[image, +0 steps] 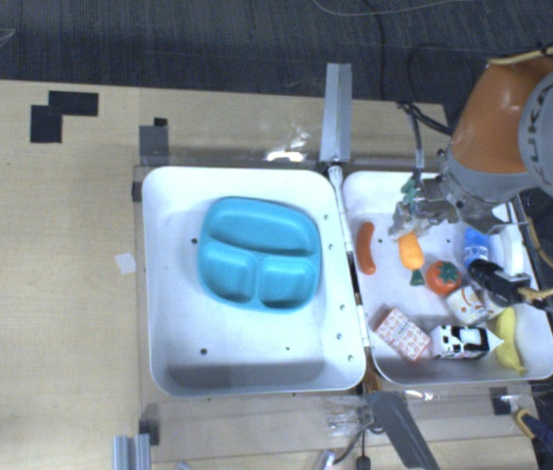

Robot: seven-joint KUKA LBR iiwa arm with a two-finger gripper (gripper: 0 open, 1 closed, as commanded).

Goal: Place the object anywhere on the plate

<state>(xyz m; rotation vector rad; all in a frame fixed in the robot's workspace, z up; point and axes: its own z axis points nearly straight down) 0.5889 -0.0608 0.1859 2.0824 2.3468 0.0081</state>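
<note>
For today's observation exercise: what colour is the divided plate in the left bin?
Light blue; the plate shows clearly in the camera view, against the white left bin.

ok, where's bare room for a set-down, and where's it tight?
Free: all three wells of the blue sectioned plastic plate, plus the left white bin's floor in front of the plate. Tight: right white bin, with small toys crowding its floor under the tool.

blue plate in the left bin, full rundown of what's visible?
The blue plate is a rounded-rectangle tray in turquoise, plastic by its look, with a matte-to-slightly-glossy finish. Raised ridges split it into three compartments: one wide one along the far side and two smaller ones on the near side. It lies flat and right side up, a little rotated, near the middle of the left bin. Nothing rests on it, and only the bin floor touches it.
</note>
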